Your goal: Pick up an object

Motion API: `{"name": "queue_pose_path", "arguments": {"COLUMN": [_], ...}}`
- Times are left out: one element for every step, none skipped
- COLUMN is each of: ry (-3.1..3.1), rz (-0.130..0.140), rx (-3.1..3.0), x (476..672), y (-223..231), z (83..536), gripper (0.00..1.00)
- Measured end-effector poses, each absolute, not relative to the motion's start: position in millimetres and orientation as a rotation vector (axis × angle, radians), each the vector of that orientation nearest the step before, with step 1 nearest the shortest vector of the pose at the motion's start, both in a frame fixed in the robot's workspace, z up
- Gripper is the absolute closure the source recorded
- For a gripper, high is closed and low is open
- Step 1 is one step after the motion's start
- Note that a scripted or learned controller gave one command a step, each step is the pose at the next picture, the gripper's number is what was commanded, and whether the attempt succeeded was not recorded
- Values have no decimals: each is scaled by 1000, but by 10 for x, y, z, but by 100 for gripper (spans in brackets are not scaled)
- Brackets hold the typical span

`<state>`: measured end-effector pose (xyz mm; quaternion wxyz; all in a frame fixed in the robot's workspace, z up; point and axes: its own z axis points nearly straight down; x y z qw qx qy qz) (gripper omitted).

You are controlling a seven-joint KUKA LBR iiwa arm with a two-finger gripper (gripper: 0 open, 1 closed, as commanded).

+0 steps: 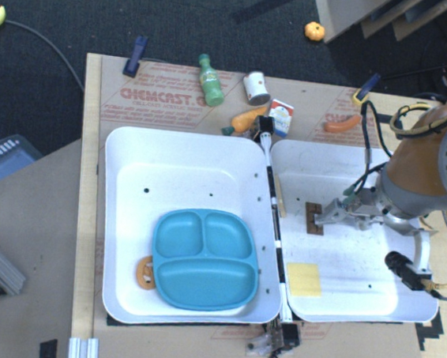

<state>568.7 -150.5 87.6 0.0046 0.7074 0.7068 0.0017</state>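
Holding blue tray (205,258) | left bin (129,172); right bin (352,168): yellow pad (304,280) | hand (332,213) state unclear

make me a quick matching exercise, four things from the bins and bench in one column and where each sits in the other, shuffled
Things:
1. blue divided plate
2. yellow square
3. green bottle
4. small brown block

Places:
A. on the bench behind the bins
B. right bin, near its front-left corner
C. left bin
D. right bin, just left of the gripper

Pairs: 1-C, 2-B, 3-A, 4-D
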Motion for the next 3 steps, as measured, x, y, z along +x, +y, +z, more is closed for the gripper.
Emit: {"name": "queue_pose_path", "arguments": {"ry": [2218,2220,2219], "rz": [10,6,2], "rx": [2216,2217,2220], "x": [6024,6244,5814], "y": [-1028,-1088,-1008], "z": [878,874,898], "gripper": [0,0,0]}}
